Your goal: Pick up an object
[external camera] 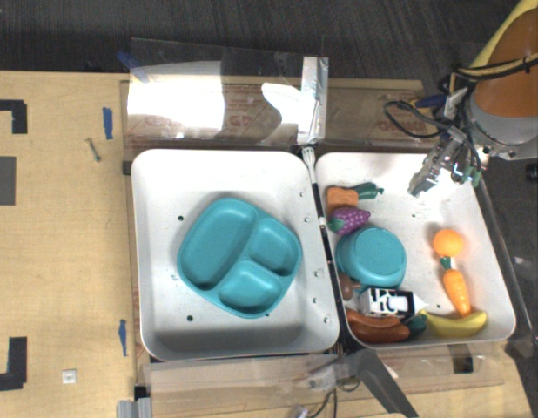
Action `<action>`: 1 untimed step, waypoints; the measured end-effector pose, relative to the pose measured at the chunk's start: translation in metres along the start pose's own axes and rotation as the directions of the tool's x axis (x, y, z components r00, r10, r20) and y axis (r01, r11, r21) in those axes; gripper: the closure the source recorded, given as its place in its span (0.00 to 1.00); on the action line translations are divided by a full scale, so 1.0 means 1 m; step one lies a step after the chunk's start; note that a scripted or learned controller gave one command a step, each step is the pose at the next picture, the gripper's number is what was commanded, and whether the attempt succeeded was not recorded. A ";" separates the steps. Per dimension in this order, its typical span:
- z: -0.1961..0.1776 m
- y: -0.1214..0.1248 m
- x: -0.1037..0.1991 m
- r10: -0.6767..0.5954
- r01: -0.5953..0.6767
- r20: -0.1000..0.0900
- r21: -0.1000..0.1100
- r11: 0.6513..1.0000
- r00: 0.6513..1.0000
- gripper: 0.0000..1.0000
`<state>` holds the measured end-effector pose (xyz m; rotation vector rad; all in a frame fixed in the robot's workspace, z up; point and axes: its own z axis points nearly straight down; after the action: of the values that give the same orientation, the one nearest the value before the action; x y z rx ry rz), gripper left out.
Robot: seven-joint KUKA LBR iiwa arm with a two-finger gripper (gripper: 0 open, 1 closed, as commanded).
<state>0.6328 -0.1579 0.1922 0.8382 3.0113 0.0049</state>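
The gripper (423,182) hangs over the far right corner of the right bin (500,259), seemingly empty; whether it is open I cannot tell. The approach looks barely begun: next it must descend over the nearby orange (447,243).

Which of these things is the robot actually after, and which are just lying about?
Could be picked, all in the right bin: carrot, banana, orange, grapes, teal bowl, with the hand above them.

Just lying about: teal divided plate in the left bin, blue tape on the bench.
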 end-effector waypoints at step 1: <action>0.005 -0.005 0.001 0.006 -0.006 -0.009 0.006 1.000 1.000 0.00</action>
<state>0.6295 -0.1612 0.1869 0.8498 3.0187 0.0003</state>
